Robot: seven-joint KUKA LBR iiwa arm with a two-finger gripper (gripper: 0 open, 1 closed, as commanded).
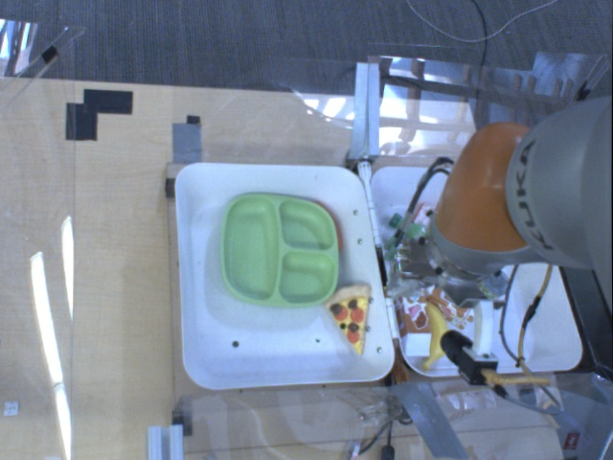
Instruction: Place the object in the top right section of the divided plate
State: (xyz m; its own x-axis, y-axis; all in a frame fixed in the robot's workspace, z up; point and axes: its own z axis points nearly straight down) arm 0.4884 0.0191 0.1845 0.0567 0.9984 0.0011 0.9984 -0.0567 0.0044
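Observation:
A green divided plate (280,248) lies in the left bin (206,343), with one long section on its left and two smaller ones on its right. All three sections hold nothing. A toy pizza slice (351,316) rests on the bin floor just off the plate's lower right corner. My gripper (415,276) hangs over the left part of the right bin (560,348), mostly hidden under the orange-banded wrist. A yellow banana (436,331) and a red-and-white patterned item (413,313) lie just below it.
A small green item (406,226) sits near the right bin's left wall, above the gripper. The raised divider (375,247) between the two bins runs beside the gripper. The arm covers much of the right bin.

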